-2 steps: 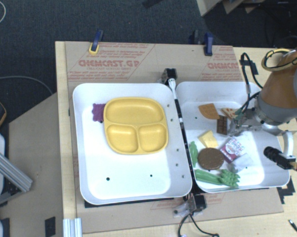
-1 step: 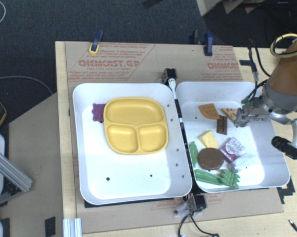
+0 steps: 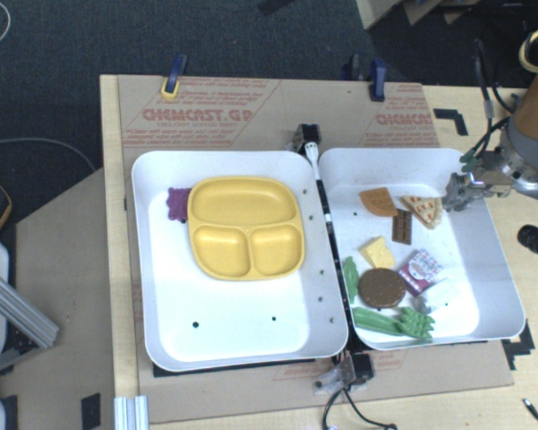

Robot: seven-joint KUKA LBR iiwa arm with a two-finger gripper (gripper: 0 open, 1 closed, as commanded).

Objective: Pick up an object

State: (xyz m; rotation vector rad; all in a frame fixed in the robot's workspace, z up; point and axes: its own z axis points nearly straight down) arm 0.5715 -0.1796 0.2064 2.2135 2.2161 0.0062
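The pizza slice [image 3: 423, 210] lies flat in the right bin [image 3: 492, 267], near its far right corner. It is a small tan wedge. Its long axis seems to run at a slant from upper left to lower right, with the narrow end toward the lower right, but it is too small to be sure. The gripper [image 3: 454, 195] sits just beside the slice's right edge, low over the bin. I cannot tell whether it is wide or narrow, and nothing can be seen held in it. The arm [image 3: 528, 155] reaches in from the right.

Just left of the slice, a dark brown bar [image 3: 402, 228] stands nearly upright in the view, its long axis running near to far. A brown toast piece [image 3: 378, 202] lies beside it, further left. Nearer the front are a yellow cheese wedge [image 3: 377, 253], a pink packet [image 3: 422, 270] and a round brown cookie [image 3: 381, 288]. Green beans [image 3: 394, 322] lie along the front wall, and a green pod [image 3: 351, 279] lies by the left wall.

The left bin [image 3: 242, 330] holds a yellow divided plate [image 3: 247, 226], with a purple thing [image 3: 176, 204] touching its left edge.
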